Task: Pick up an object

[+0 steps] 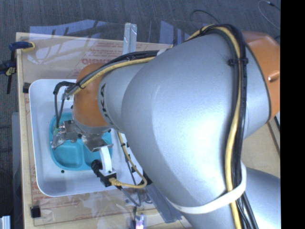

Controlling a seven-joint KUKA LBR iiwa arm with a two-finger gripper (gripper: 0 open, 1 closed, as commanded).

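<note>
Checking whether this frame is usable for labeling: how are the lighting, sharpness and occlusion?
Camera view: even, soft lighting, mild sheen on the grey arm; the arm hides much of the bench; the teal object and left white bin look reasonably sharp, slightly grainy.

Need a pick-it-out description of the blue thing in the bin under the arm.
Start at the white bin on the left of the bench. Under the arm's orange band, the claw hangs over a shallow turquoise dish on the bin floor. It is the one brightly coloured item against the white plastic.

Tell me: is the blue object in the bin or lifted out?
In the bin: the blue object lies on the left white bin's floor.
</note>
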